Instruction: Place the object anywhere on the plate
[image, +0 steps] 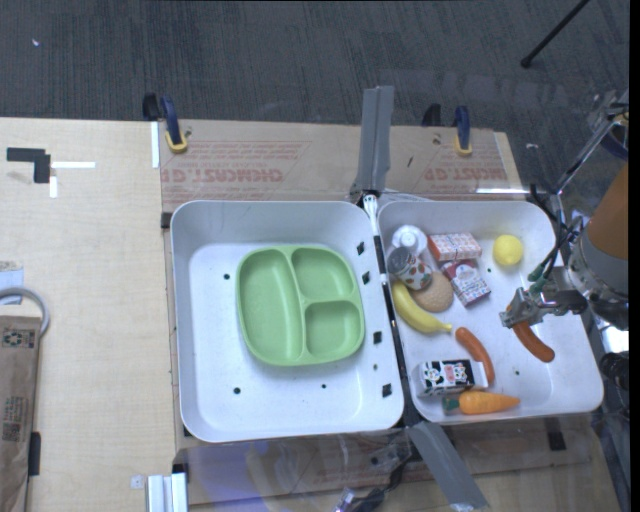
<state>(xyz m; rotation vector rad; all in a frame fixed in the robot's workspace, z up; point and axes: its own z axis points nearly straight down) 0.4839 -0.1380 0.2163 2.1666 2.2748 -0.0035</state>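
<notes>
While the gripper (522, 312) hovers at the right bin's (545, 222) right edge, grip state unclear, I'm at pick stage: sausage (535, 343) just below; plate (300, 303) waits in left bin (200, 330).

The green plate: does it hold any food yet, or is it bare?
Bare. The green plate in the left bin shows three plain green compartments; the banana and carrot lie in the right bin.

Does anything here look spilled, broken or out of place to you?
Nothing stands out. The toy food lies loosely jumbled in the right bin, with the banana resting against other pieces, but nothing has spilled out. The green plate sits flat in the left bin.
</notes>
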